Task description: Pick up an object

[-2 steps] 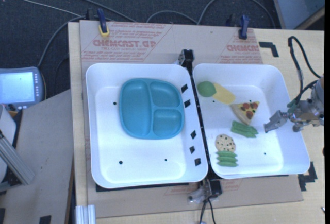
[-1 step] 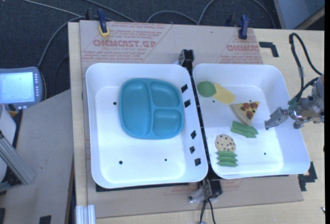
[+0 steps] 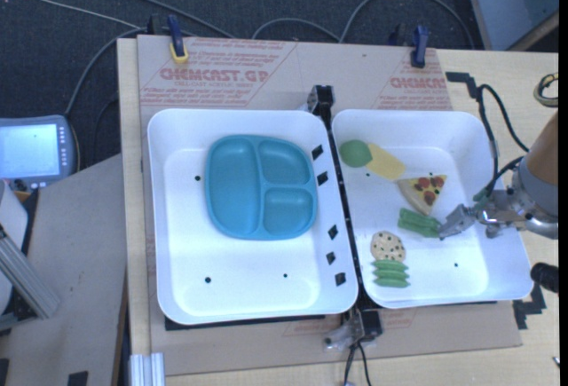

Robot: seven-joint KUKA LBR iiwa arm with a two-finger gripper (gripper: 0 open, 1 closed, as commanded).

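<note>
Gripper (image 3: 454,224) is down in the right bin (image 3: 470,282), tip just beside the green stick (image 3: 417,223), maybe touching it. Can't tell if it's apart or together, too small and blurred. Nothing is visibly lifted, so the pick looks not yet done. Other stuff in that bin: pizza slice (image 3: 424,191), cookie (image 3: 387,245), green ridged piece (image 3: 390,274), yellow piece (image 3: 385,163), green ball (image 3: 354,153). Blue tray (image 3: 261,186) sits in the left bin (image 3: 182,287). Left to do: grip and lift

Grey arm (image 3: 541,185); metallic grey tool (image 3: 454,224) with green patch.
</note>
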